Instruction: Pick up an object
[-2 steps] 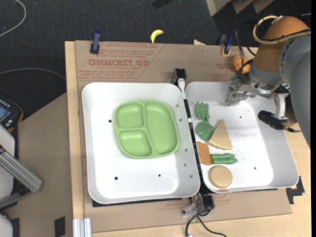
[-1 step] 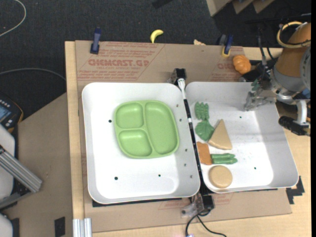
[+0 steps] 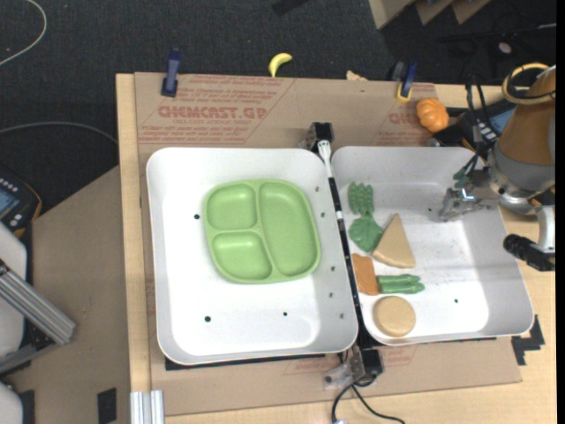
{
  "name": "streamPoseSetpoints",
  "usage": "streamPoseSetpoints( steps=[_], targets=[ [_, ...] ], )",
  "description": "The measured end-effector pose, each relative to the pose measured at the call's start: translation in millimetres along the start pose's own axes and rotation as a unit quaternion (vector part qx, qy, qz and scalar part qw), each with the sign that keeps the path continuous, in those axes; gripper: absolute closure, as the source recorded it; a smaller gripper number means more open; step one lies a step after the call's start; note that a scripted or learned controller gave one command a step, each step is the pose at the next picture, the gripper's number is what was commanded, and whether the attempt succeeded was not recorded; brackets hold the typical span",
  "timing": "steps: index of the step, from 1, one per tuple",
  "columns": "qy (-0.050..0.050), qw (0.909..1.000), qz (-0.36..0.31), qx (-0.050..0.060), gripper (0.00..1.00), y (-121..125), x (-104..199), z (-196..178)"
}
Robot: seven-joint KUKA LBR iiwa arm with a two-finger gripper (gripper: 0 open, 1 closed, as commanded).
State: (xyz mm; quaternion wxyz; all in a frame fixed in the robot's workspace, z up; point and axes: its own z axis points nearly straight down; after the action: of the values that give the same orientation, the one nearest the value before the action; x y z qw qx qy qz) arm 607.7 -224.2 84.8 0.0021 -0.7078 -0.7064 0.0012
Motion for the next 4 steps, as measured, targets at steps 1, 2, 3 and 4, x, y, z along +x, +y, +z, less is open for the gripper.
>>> streamPoseSetpoints(
  steps=[1,2,3,4],
  targets=[
    [-0.005,0.9999,-0.002,-0.012,1.00,18.6,0.0,-165.4],
    [0.001,1.0000,-0.002,0.001,1.00,57.6,2.6,9.3],
    [0.000,1.0000,0.000,-0.001,1.00,27.4,0.7,-0.4],
    [-0.003,1.0000,-0.002,-0.009,1.00,37.6,-0.1,-117.8]
  ],
)
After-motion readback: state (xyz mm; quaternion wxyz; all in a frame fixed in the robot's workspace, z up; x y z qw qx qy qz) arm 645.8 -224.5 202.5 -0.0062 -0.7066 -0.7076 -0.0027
